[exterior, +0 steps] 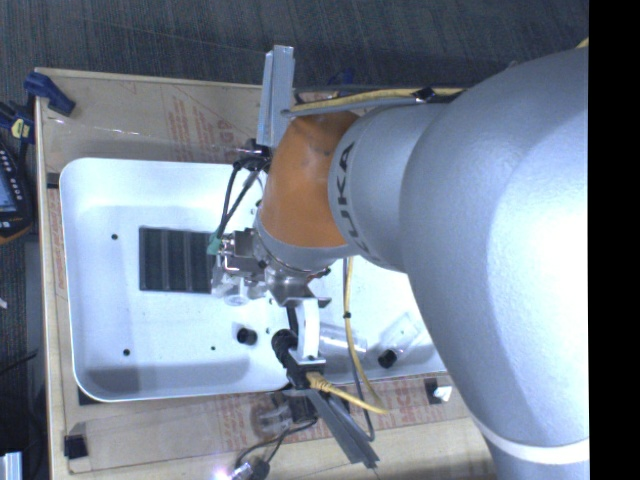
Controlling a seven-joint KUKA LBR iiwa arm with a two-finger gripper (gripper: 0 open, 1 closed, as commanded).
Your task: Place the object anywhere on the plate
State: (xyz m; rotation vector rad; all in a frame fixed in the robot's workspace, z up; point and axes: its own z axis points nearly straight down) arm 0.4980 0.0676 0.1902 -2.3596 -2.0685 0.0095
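Looming closest, our grey arm [500,238] hides the tool's state; we judge the placing unfinished.

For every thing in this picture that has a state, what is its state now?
Arm: reaching in from the right, low over the bins, covering most of the right one.
Claw: above the left bin, at the right edge of the dark plate; too hidden to judge.
Dark plate: flat on the left bin floor.
Left bin: upright on the bench.
Yellow cable: hanging loose.
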